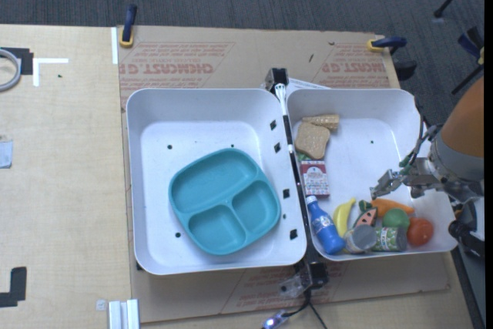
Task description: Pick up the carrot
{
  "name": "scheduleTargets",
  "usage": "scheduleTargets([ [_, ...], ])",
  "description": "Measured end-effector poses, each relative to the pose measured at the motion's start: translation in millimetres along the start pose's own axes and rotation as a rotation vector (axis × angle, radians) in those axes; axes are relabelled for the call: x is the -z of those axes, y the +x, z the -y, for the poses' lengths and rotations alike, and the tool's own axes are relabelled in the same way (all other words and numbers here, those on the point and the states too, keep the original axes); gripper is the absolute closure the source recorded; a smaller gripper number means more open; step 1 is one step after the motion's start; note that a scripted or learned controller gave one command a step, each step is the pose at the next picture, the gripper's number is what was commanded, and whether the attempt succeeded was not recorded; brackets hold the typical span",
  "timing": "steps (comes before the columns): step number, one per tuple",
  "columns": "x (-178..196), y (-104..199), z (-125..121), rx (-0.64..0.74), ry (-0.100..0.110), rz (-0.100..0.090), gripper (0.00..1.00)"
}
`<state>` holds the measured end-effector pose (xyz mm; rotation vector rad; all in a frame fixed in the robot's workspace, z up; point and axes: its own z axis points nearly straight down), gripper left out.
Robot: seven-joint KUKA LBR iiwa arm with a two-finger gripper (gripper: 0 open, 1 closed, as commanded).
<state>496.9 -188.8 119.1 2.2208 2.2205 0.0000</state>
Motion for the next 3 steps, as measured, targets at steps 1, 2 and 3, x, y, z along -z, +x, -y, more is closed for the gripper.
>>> scheduleTargets([
  [1,-23,12,16,-0.003,-0.011,0.003,0.0],
  [2,-15,13,16,-0.002,-0.009,0.001,1.0],
  [3,-14,64,-19,0.001,0.001,-0.001,1.0],
])
